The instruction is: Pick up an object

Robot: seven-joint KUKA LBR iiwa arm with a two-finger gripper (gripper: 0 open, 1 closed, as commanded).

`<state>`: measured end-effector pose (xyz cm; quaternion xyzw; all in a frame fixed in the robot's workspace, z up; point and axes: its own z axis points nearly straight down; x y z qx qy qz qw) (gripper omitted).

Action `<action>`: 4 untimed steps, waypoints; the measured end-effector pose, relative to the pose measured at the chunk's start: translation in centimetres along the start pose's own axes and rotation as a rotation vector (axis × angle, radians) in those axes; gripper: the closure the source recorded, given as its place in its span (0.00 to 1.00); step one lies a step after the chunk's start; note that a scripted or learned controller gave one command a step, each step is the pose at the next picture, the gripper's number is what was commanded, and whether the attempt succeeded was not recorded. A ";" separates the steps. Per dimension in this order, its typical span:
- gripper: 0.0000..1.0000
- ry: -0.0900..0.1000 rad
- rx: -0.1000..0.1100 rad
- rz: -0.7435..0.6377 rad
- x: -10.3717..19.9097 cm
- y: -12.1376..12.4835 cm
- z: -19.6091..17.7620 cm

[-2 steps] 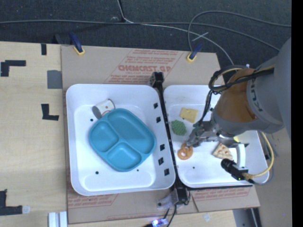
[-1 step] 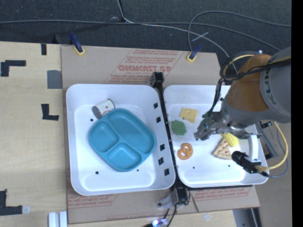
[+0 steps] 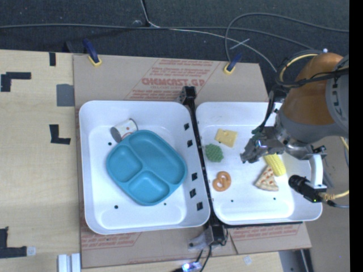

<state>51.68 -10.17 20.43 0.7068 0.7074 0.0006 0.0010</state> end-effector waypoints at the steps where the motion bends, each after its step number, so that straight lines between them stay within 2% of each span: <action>1: 1.00 0.000 -0.002 0.000 0.0 0.1 -4.7; 2: 1.00 0.001 0.004 -0.005 5.4 1.1 -4.5; 3: 1.00 0.001 0.002 -0.005 9.9 3.6 -4.7; 4: 1.00 0.000 0.004 -0.005 15.3 4.9 -3.2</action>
